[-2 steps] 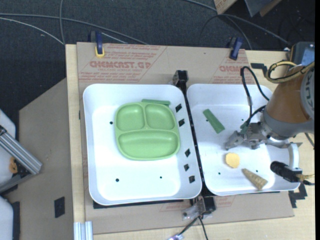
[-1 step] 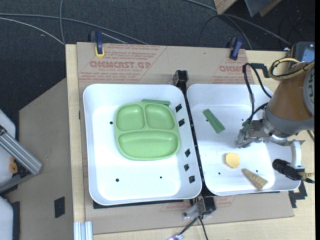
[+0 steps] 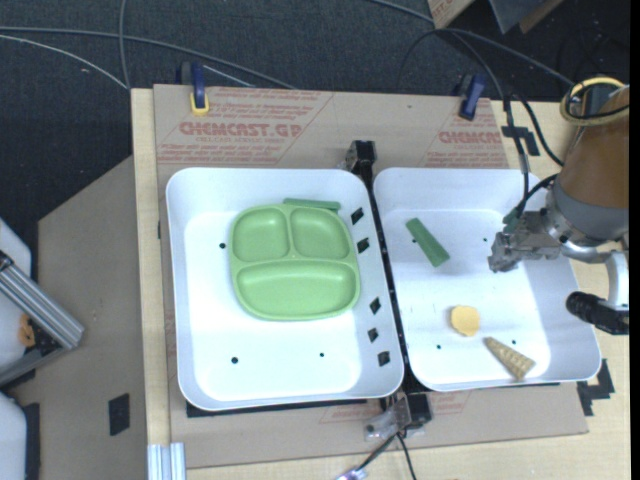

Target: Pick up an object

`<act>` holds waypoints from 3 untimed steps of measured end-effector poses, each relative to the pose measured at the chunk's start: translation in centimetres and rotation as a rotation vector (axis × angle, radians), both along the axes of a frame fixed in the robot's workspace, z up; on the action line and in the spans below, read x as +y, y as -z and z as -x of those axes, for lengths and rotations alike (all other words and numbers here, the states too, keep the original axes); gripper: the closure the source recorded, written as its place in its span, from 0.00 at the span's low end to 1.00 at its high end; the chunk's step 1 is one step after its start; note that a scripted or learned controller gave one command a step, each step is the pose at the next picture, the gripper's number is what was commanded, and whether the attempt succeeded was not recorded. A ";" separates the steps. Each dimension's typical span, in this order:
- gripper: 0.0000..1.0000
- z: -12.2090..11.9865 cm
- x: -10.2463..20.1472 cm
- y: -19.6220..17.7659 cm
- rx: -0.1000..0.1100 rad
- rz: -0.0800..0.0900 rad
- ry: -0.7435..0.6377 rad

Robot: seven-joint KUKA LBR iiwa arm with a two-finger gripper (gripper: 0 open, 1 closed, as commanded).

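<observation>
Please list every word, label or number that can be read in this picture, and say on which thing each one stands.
"CHEMCAST GP", red print on the brown board behind the left bin; the last letters are blurred.
"CHEMCAST", the same red print, partly readable, on the board behind the right bin.
The smaller red lines near both prints are too blurred to read.

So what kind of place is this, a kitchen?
Probably a robot lab, not a kitchen. A grey robot arm reaches over two white bins on a clamped board, cables trail across the floor, and the green plate looks like a toy.
</observation>
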State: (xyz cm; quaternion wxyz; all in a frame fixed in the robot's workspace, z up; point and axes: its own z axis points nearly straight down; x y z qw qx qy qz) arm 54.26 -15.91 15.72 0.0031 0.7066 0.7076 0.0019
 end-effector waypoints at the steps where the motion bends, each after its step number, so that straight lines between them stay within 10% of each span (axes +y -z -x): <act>1: 1.00 -0.3 0.0 -4.3 0.002 -0.001 0.000; 3: 1.00 -0.2 4.9 -8.8 0.008 -0.005 -0.005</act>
